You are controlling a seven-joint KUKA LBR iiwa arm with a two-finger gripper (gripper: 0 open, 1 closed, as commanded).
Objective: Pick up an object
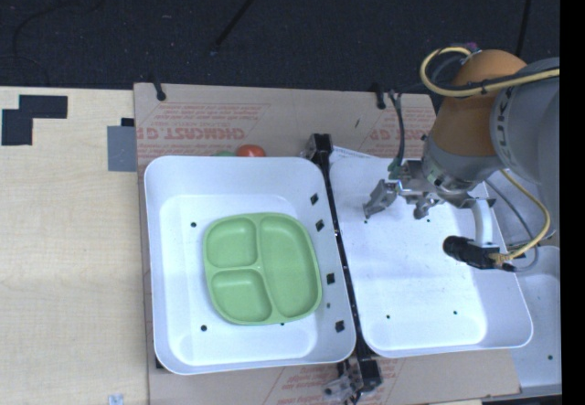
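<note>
A light green plate (262,268) with three compartments lies flat in the left bin (174,202). My gripper (399,205) hangs over the far part of the right bin (430,312), well to the right of the plate. Its fingers (376,203) are spread open, and nothing sits between them.
A small red object (249,152) lies on the cardboard just behind the left bin's far rim, with a bit of green beside it. A black divider (331,239) runs between the two bins. The arm's orange band (475,111) rises at the right.
</note>
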